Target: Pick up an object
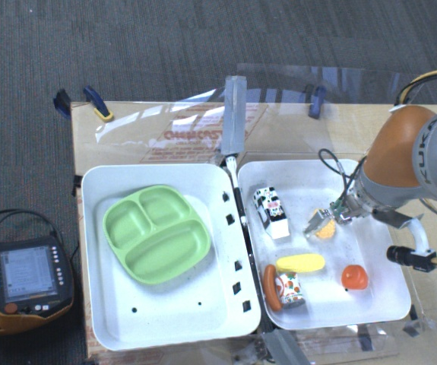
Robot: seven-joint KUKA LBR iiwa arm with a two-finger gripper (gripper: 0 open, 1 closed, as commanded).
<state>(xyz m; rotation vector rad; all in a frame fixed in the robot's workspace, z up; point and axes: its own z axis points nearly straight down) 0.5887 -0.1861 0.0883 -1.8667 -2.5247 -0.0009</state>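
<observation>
1. Over the right white bin (400,295), the gripper (321,223) is low, its fingers narrowly parted around a small orange-yellow piece (326,232); whether they grip it, cannot tell.
2. Same bin: black-and-white cow-print carton (270,211), yellow banana-shaped toy (300,263), orange-red round toy (354,277), red sausage-shaped toy (270,287) touching a small printed can (290,289).
3. Left white bin (96,310): green divided plastic plate (156,233).
</observation>
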